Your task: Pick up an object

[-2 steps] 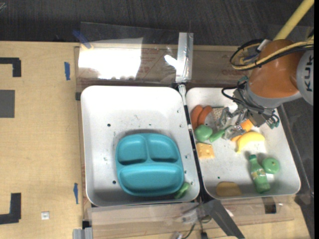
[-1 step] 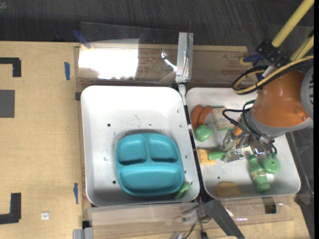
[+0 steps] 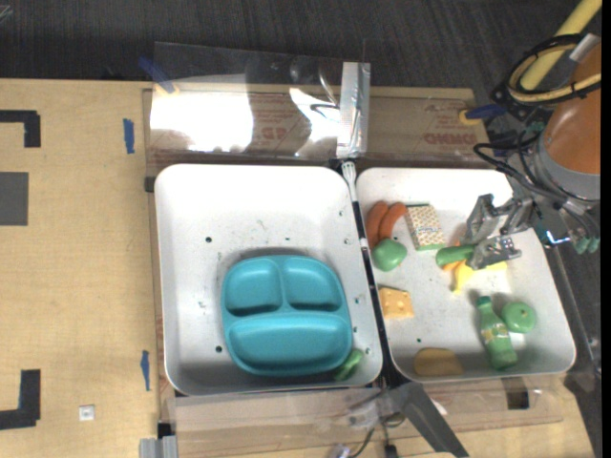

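At the frame's right, the two-finger metal gripper seems clamped on a small yellow-and-green plastic toy.

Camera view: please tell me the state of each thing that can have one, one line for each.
Tool: low in the right bin, over the yellow and green toys.
Teal divided plate: flat in the left bin, compartments facing up.
Green bottle: lying on its side.
Cheese wedge: lying flat, apart from the other pieces.
Orange hot dog: lying against the speckled block.
Green apple: resting near the bin divider.
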`<state>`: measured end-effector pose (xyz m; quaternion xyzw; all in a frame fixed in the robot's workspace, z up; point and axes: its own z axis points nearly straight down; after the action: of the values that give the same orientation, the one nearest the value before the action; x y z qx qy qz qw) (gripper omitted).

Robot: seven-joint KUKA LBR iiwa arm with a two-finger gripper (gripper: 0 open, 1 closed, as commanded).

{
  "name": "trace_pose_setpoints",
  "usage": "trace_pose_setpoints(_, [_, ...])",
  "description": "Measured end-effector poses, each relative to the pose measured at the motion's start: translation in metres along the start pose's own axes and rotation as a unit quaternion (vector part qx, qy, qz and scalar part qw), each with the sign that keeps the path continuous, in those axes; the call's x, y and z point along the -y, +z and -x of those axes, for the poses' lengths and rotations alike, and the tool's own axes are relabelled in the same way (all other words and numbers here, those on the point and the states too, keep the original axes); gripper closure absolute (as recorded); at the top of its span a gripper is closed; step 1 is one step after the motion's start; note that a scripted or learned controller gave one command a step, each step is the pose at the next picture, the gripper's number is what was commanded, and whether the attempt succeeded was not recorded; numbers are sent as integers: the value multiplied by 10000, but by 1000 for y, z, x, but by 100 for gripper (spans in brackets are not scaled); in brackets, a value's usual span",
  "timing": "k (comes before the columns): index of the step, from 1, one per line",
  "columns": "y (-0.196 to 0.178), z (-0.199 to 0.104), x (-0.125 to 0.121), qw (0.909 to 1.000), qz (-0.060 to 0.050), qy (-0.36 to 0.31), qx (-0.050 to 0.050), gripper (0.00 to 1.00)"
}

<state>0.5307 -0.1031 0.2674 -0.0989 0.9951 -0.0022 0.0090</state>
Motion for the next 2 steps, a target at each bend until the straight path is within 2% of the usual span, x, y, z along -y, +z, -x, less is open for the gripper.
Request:
trace_pose_setpoints(1, [-12,16,-54,9988,29,-494,-36,100])
trace_pose_setpoints(2, [-37,60,-14,10000,23,-87,-41,100])
